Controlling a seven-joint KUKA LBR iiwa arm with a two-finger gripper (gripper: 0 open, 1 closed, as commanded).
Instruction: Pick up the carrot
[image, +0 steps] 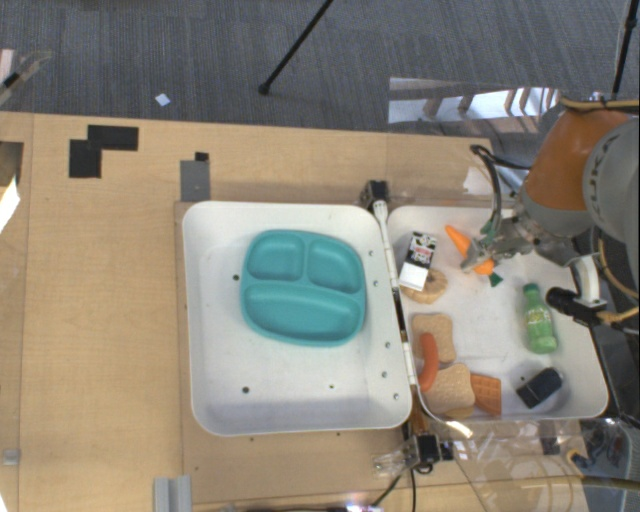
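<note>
Rightward, bin (590, 405) with carrot (458, 238), bottle (539, 318)

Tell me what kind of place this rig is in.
Likely a robotics lab bench: two shallow white bins on a wooden bench top, toy food such as a small orange carrot, grey carpet beyond.

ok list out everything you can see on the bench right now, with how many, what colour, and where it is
left bin: 1, white, left half of bench
divided plate: 1, teal, middle of left bin
right bin: 1, white, beside left bin
carrot: 1, orange, top of right bin
small carton: 1, white and black, right bin's upper left, on a tan round item
bottle: 1, green, right side of right bin
bread slices: 2, tan, lower left of right bin
sausage: 1, orange-red, between the bread slices
dark block: 1, black, lower right corner
arm: 1, grey with orange band, from the right
tool: 1, grey, just right of carrot
</note>
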